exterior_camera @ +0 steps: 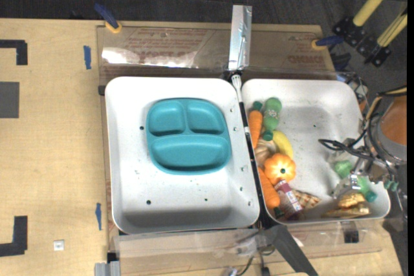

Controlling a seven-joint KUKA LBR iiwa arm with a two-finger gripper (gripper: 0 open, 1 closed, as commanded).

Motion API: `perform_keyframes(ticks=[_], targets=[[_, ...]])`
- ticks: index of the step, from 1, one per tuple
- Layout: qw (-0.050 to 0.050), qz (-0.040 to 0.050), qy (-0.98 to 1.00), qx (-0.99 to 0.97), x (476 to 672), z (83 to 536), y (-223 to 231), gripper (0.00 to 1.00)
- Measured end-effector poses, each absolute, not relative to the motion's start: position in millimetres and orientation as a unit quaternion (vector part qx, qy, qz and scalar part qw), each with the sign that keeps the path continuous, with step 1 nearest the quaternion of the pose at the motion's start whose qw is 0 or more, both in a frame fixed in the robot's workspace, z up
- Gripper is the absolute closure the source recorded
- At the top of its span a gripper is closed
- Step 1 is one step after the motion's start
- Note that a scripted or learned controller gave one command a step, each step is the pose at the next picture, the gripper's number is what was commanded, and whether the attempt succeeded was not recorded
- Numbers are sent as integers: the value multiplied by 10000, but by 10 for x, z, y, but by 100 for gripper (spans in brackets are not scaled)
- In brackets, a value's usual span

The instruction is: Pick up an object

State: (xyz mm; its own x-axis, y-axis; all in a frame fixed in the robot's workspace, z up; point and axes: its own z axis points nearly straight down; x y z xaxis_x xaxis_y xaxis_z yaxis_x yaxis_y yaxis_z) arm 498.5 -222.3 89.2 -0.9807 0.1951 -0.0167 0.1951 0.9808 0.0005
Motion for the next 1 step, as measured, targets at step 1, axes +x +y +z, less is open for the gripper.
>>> perform_keyframes(ticks=[1], targets=[[83, -20, 9963, 852, 5365, 2245, -2235, 0]])
